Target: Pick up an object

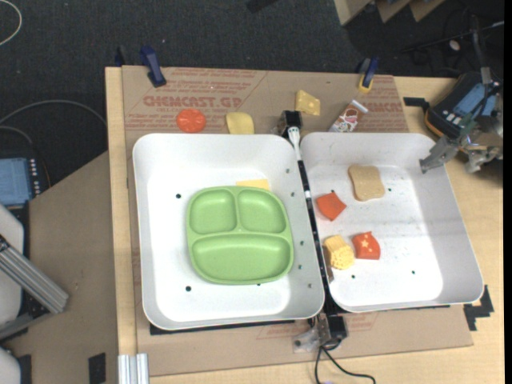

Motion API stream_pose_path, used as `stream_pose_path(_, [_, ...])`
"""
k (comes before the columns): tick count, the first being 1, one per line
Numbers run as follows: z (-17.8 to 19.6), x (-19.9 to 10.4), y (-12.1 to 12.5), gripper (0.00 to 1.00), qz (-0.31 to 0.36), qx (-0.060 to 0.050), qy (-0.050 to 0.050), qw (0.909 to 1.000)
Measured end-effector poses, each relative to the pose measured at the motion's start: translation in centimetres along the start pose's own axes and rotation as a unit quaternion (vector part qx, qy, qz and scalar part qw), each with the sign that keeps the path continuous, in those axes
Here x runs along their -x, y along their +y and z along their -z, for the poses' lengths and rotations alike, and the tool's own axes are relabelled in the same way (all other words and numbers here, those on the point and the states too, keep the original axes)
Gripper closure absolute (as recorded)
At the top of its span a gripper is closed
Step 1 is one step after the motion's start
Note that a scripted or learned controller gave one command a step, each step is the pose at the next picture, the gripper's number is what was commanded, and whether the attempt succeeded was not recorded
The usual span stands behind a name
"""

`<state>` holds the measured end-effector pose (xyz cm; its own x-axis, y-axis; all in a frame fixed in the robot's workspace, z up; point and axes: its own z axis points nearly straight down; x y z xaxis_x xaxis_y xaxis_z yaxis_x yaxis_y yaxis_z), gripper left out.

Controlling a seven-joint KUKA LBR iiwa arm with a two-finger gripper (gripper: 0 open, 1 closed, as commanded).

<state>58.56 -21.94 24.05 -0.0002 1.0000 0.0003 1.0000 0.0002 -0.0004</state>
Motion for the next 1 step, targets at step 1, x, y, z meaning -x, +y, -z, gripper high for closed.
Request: stream_pose_path(1, [-8.83,-8.51,-5.47,0.00,0.003,-0.006,0.004,1.0000])
